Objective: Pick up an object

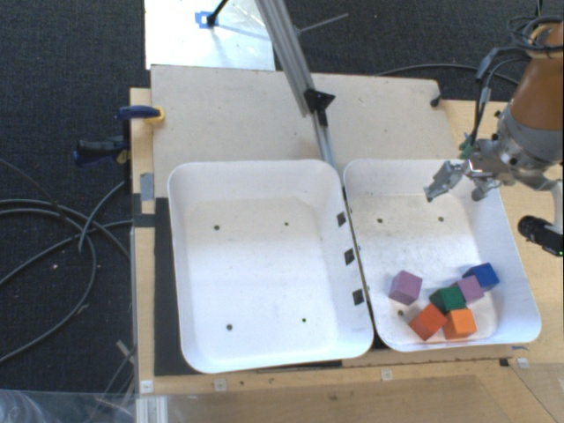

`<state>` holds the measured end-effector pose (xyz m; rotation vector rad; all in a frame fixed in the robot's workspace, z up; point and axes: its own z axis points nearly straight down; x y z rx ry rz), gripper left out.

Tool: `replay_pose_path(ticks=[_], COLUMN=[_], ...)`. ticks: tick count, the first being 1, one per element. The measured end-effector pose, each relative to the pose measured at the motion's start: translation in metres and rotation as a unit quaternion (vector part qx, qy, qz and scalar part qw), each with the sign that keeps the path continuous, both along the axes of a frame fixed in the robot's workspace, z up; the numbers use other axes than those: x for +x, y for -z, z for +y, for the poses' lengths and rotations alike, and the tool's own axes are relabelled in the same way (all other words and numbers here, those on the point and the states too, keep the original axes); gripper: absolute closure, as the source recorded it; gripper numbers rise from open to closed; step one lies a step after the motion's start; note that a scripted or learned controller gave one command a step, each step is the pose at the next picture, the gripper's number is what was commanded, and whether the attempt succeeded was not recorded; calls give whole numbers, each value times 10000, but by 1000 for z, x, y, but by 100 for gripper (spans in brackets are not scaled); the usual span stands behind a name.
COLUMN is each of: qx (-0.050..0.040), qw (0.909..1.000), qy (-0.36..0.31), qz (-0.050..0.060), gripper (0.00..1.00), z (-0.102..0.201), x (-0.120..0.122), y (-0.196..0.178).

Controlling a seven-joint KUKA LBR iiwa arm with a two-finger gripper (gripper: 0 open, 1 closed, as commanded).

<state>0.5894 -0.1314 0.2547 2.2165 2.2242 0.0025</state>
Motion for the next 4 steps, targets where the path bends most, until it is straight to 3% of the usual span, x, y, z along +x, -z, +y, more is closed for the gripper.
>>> replay_pose_path(ticks=[1, 2, 3, 4], qx=[10, 13, 3, -1], qw=[10000, 10000, 10000, 10000], qy=[9, 11, -1, -7], qz=[45, 35, -28, -45], gripper=[0, 0, 0, 100], z=[16, 35, 16, 16], x=[-48, -93, -102, -101], y=[146, 166, 164, 153])
